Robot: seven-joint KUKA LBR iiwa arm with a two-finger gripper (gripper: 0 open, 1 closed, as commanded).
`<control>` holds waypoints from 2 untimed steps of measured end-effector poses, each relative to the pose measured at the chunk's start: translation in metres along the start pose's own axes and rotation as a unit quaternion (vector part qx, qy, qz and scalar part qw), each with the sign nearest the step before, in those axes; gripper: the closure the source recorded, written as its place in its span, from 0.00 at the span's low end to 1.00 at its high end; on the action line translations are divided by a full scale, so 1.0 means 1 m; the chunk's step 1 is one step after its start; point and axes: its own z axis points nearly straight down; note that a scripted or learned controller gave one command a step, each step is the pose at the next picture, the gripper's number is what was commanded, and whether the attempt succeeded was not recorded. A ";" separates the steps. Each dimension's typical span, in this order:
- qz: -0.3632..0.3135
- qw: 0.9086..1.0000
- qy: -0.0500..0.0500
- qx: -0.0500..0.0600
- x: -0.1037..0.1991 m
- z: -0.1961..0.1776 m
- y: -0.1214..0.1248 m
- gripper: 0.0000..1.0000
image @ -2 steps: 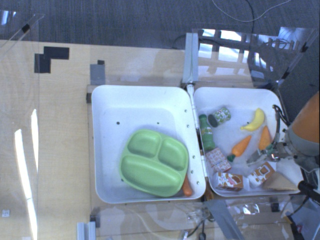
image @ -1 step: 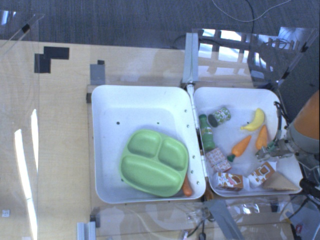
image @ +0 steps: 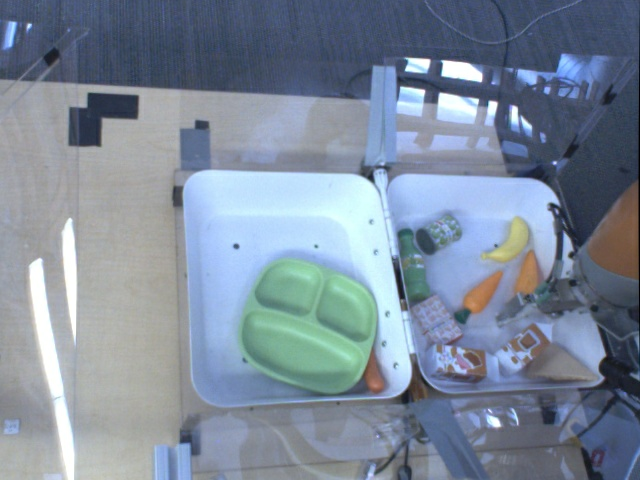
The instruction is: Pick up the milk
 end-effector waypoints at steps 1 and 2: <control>-0.041 0.999 -0.001 0.002 0.003 0.010 -0.002 0.00; -0.042 0.999 0.000 -0.001 0.004 0.000 0.001 1.00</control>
